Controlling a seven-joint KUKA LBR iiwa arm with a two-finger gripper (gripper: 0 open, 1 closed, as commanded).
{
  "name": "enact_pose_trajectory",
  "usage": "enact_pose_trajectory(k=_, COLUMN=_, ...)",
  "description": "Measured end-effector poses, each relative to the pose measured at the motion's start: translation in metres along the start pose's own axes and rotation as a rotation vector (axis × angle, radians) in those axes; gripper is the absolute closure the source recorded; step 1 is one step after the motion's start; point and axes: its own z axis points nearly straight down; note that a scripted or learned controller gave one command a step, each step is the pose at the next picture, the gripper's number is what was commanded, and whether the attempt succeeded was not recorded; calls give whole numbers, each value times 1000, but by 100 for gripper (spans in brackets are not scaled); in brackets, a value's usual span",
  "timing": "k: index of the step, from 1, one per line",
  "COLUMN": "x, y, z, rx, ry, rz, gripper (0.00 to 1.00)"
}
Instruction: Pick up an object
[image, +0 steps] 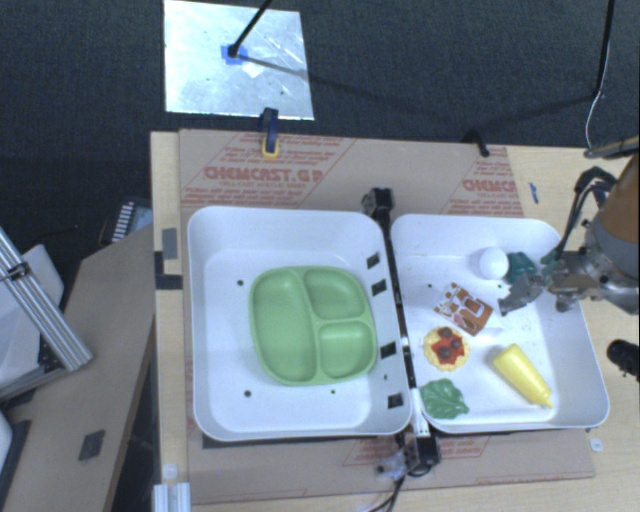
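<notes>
In the left bin (215, 300) lies a smooth green divided plate (310, 325). The right bin (585, 390) holds a leafy green piece (443, 398), a round red-and-yellow disc (446, 347), a brown patterned slab (466, 307), a white ball (491, 262), a yellow cone (521, 374) and a teal piece (520, 266). The hand (522, 292) hangs beside the slab; whether it grips anything cannot be told.

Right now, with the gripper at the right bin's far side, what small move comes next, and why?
Probably lower the gripper toward the teal object beside it: that is nearest, and the white ball sits just left, so approach carefully.
</notes>
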Motion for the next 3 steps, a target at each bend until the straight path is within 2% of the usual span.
enact_pose_trajectory(k=1, x=0, y=2, z=-5, rx=-11, ry=-2, rz=-3, gripper=0)
enact_pose_trajectory(k=3, x=-14, y=6, z=112, rx=-6, ry=-1, rz=0, gripper=0)
